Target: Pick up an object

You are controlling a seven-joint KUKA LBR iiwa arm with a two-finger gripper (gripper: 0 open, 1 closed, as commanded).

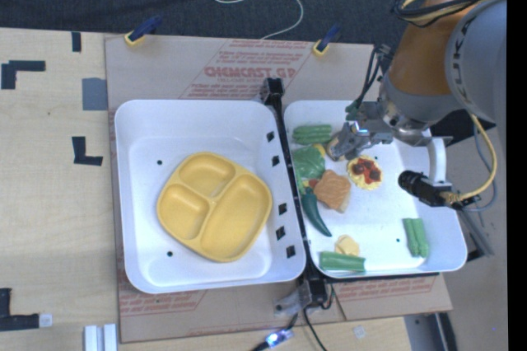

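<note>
1. So, nothing is picked up yet as far as I can tell. The gripper (342, 145) hangs low over the right bin (451, 259), just above the toy food, and I see nothing between its fingers. They look spread a bit, in a narrow gap.
2. Closest candidates: the brown bread-looking piece (333, 189) sits just below the fingertips, the little pizza slice (365, 171) is just to its right, and the leafy green piece (307, 162) is to the left, against the bin's wall.
3. Also in that bin: a green bean pod (311, 132) near the top, a dark green pepper (314, 211) running diagonally below the leafy one, a small yellow piece (347, 245), another green pod (342, 262) along the bottom edge, and a green stick (417, 236) well apart on the right side.
4. Left bin (132, 127) holds just a yellow divided plate (214, 205), three compartments, nothing in them.
5. My read: what's left is pretty much everything, meaning closing on something, then lifting. It's crowded in there, so grabbing two things or nudging one aside seems likely.
</note>
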